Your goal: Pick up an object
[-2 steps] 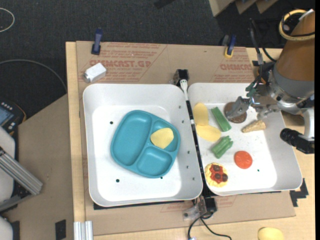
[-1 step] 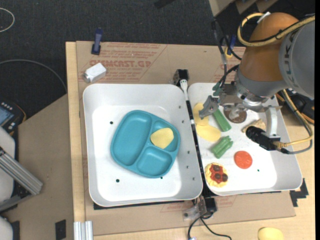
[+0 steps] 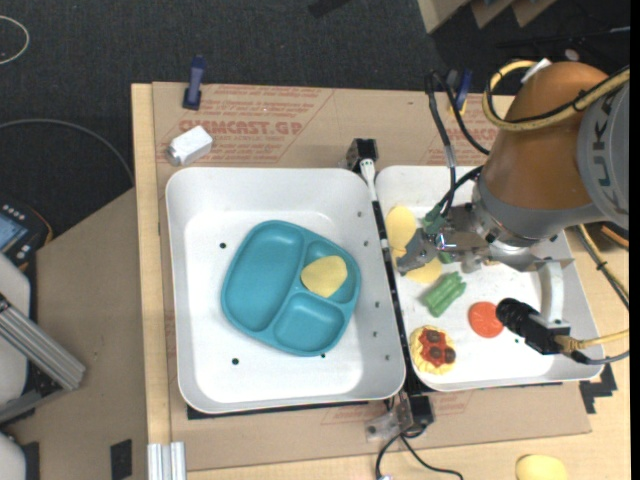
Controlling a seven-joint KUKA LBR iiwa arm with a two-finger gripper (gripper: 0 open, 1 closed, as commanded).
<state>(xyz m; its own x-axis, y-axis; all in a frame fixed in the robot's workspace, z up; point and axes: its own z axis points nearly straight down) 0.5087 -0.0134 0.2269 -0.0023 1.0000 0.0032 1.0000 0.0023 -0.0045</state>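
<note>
Banana (image 3: 402, 230), a pale yellow toy piece, lies in the right bin (image 3: 480, 378) near its 10 o'clock corner, and the gripper (image 3: 422, 248) sits right over its lower end. Whether the tool is open, or has hold of anything, I cannot tell; arm and cabling cover it. By its look the banana is light, stiff plastic with a smooth skin that may slip, so I judge a hold across its narrow middle safest.

Just at 5 o'clock from the gripper lies a green pickle (image 3: 443, 293). Further toward 4 o'clock is a red disc (image 3: 485, 319), and at 6 o'clock, against the bin's near wall, a pizza slice (image 3: 433, 349) with red topping.

At 9 o'clock the left bin (image 3: 200, 268) holds a teal divided plate (image 3: 262, 288), tilted on the diagonal, with a yellow chip (image 3: 325, 275) resting in its compartment nearest the right bin.
</note>
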